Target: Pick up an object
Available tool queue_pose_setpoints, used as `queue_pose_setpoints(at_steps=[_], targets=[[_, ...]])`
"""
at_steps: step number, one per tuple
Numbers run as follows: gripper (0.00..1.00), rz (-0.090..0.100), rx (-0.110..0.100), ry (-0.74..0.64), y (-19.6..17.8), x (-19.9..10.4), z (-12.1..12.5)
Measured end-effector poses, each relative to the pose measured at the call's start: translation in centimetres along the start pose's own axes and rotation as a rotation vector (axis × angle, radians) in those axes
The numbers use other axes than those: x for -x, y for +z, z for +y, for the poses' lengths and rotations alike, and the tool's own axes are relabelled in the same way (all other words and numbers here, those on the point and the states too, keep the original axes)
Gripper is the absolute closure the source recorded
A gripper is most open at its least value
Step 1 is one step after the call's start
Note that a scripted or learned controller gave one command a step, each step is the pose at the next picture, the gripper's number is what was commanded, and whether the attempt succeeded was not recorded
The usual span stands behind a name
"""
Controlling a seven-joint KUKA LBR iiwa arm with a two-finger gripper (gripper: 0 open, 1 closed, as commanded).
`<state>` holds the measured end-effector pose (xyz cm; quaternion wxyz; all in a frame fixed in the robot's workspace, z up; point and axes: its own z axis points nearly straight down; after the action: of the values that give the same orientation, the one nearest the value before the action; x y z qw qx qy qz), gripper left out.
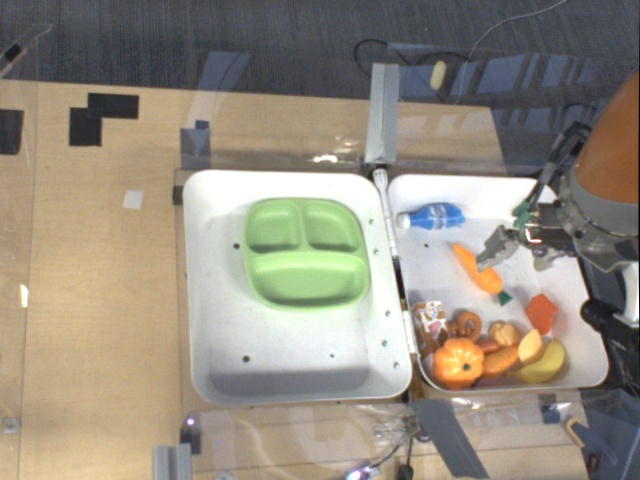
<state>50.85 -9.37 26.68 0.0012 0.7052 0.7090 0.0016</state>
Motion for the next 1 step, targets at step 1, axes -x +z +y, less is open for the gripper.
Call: queue_pose_setpoints(at_steps=[1], targets=[[0.00, -0.001, -0.001, -0.083, 7.36, 1.94, 2.18]])
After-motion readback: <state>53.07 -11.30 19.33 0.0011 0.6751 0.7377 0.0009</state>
